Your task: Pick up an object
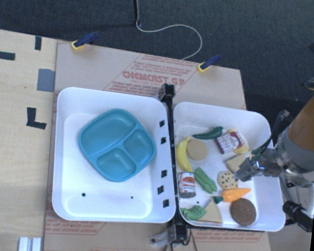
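The right bin (259, 124) holds several toy foods: a yellow banana (184, 154), a tan round bun (197, 150), a green chili (207, 133), a red packet (230, 141), a cheese wedge (235, 161), a chip cookie (226, 179), an orange carrot (235, 194), a brown patty (243, 212), a green pickle (205, 180) and a small can (187, 184). My gripper (246, 169) hangs low over the bin's right side, right next to the cheese wedge and just above the cookie. I see nothing clearly held in it.
The left bin (64, 139) bears a blue divided plate (117, 144). A sandwich wedge (210, 214) and a green leafy piece (193, 213) lie at the right bin's front edge. The black divider (168, 146) runs between the bins. The arm's orange band (310, 124) stands at the right.
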Robot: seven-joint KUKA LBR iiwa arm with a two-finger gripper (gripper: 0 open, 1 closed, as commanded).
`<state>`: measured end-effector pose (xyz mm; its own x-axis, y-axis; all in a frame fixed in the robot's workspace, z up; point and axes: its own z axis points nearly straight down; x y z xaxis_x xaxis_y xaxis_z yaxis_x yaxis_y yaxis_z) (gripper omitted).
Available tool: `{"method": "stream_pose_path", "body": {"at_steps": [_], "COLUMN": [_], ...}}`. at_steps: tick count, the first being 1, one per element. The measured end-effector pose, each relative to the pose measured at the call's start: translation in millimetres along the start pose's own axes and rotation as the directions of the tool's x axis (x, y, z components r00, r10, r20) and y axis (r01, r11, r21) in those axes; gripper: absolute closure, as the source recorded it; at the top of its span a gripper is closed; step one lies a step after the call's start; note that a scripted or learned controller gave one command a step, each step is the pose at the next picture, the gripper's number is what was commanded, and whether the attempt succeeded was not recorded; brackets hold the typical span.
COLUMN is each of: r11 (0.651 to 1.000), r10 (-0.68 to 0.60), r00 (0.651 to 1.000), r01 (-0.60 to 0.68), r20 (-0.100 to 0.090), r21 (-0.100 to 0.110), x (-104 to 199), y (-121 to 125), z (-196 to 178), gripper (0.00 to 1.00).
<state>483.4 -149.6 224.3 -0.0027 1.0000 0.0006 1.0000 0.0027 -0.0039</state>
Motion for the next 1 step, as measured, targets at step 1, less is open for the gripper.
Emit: {"method": "stream_pose_path", "body": {"at_steps": [1], "r11": [1.000], "r10": [-0.001], "r00": [1.000], "r01": [0.001], "r20": [0.000], "r21": [0.001], "x": [0.6], "y": [0.1], "z": [-9.3], "gripper": [1.00]}}
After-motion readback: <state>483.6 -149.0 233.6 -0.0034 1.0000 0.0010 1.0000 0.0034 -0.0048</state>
